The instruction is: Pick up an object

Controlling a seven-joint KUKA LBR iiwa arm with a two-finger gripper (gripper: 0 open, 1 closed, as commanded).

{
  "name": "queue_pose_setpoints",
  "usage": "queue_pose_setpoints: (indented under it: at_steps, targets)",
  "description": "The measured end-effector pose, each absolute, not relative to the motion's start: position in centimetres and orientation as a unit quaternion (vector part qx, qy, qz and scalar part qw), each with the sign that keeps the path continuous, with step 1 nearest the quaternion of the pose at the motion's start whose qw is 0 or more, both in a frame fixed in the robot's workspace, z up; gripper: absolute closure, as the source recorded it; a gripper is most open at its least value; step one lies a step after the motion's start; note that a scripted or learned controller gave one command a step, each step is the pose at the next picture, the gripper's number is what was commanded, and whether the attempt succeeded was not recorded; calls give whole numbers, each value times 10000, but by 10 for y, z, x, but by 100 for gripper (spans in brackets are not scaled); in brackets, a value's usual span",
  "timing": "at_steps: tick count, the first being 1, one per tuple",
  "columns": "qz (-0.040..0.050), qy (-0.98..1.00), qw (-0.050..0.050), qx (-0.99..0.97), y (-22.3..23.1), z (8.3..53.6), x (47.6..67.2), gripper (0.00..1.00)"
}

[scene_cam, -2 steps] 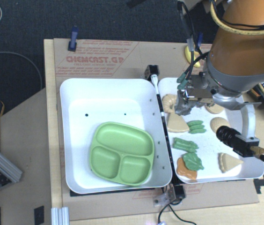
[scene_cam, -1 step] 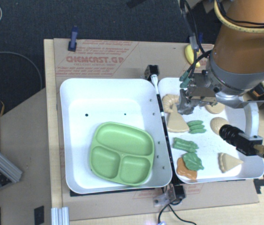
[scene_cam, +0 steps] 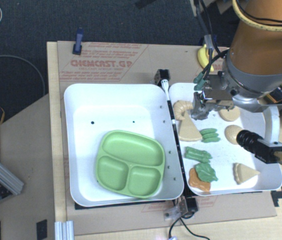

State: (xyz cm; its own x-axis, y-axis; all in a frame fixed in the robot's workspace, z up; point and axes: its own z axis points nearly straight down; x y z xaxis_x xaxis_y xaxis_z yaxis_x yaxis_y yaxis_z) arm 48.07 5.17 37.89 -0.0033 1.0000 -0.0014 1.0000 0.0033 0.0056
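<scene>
On my feed the fingers (scene_cam: 200, 114) hang low over the far left part of the right bin (scene_cam: 226, 156), among the toy food. From this angle I cannot tell whether they are open or closed.

Just left of the fingers, against the bin's wall, lies a curled beige piece (scene_cam: 182, 108). A beige wedge (scene_cam: 188, 131) sits just on my side of the fingers and slightly left. Beside it, almost straight toward me from the fingers, is a small green pod (scene_cam: 209, 135). Farther toward me along that line lies a larger green pod (scene_cam: 197, 154). Past it, near the bin's front wall, is an orange piece (scene_cam: 197, 183) with a green leaf (scene_cam: 207, 171) lying on it.

To the right of the fingers a round beige piece (scene_cam: 229, 115) shows partly under the wrist. A beige oval (scene_cam: 232, 132) lies right of the fingers and nearer to me. A pale cut slice (scene_cam: 244, 173) sits in the front right part of the bin, well apart from the fingers.

Well to the left of the fingers, the left bin (scene_cam: 81, 129) holds a green divided tray (scene_cam: 131, 161) with three compartments. The tray lies flat in the bin's front half. The two bins touch along their shared wall, and both rest on a cardboard sheet (scene_cam: 106, 61) printed in red. A blue clip (scene_cam: 78, 41) lies at the sheet's far edge, far left of the fingers.
</scene>
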Motion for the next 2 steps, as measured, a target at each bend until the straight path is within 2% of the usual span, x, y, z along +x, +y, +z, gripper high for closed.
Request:
queue_pose_setpoints:
  at_steps: [1, 2]
  targets:
    - [20, 7084, 32, 7058, 52, 389, 481, 100]
    - [-53, 7092, -47, 7049, 118, 259, 477, 100]
